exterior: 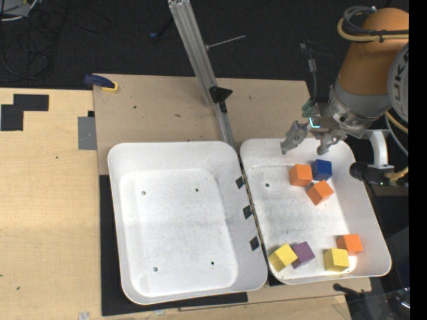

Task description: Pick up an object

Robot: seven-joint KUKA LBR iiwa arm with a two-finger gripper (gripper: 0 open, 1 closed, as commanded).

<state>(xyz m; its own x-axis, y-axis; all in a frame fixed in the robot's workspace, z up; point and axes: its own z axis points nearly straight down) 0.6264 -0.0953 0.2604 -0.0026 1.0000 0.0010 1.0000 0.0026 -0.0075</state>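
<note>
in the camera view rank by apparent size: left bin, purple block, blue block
1. left bin, by far the largest
2. purple block and blue block: look about alike, blue partly hidden, so unranked

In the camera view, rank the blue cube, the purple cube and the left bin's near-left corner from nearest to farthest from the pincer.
1. Blue cube: right bin, far end, just below the pincer.
2. Purple cube: same bin, near end, beside a yellow cube.
3. Left bin's near-left corner: across the bench, farthest by a wide margin.
</note>
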